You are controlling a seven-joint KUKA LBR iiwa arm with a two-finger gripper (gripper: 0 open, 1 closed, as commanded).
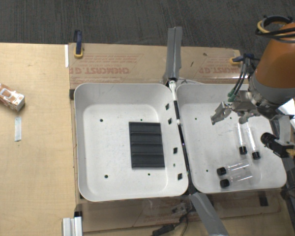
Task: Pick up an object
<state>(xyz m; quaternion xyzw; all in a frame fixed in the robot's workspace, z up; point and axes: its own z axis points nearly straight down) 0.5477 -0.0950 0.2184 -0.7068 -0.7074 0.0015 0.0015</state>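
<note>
Down at the near edge of the right bin (201, 181) there are 2 clear tubes (234, 173) with black caps, lying side by side and pointing roughly left-right, caps toward the bin's middle. Just beyond them, closer to the right edge, 2 more capped tubes (248, 139) lie with their caps toward the near edge, almost parallel to each other.

Arm (278, 68) comes in over the far right corner of that bin, orange band up top, grey below. Gripper (234, 113) hangs over the far half of the right bin, right above the top ends of that second pair of tubes. Can't really tell how wide the fingers are spread from this angle, and nothing is visibly between them.

Left bin (88, 132) has 1 thing in it: a black ribbed block (147, 144) sitting pretty much dead center, long side running far-to-near.

Both bins sit on cardboard (118, 65) with red printing, clamped at the far edge. Over on the bench (29, 181), well off to the left of the bins, there's a small orange-and-white box (9, 97) near the left edge and a little pale strip (17, 130) just nearer than it.
</note>
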